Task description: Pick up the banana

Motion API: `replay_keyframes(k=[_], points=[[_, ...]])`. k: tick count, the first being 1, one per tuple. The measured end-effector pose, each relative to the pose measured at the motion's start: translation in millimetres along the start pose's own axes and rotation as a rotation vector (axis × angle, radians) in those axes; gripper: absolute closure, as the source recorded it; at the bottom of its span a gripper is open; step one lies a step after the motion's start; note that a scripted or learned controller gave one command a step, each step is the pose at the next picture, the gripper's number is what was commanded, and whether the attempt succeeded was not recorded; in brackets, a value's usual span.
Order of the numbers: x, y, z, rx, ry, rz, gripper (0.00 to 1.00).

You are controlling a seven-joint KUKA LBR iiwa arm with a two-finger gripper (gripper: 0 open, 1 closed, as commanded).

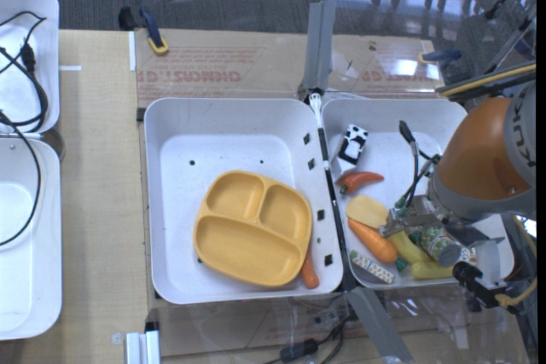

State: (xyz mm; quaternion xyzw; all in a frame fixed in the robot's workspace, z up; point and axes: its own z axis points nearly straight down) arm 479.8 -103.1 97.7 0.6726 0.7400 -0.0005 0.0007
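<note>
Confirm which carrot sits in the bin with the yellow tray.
The small carrot, tucked against the yellow tray at its lower right edge in the left bin. The larger carrot lies in the right bin.

The right bin [375, 119] serves as the landmark; the gripper [408, 222] is low over its near half, under the arm's orange band [478, 158]; the banana [418, 260] lies just on the near side of the gripper, partly covered by it; whether it is gripped cannot be told; a carrot [373, 240] lies beside the banana toward the bin's left wall; a red chilli [362, 180] and a black-and-white block [353, 144] sit farther back; the left bin [171, 132], touching the right bin's left wall, bears a yellow divided plate [253, 228].
</note>
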Motion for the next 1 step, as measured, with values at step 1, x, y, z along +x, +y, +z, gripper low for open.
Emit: replay_keyframes(k=[1], points=[[32.0, 90.4, -90.8, 0.007, 0.0, 0.175, 1.0]])
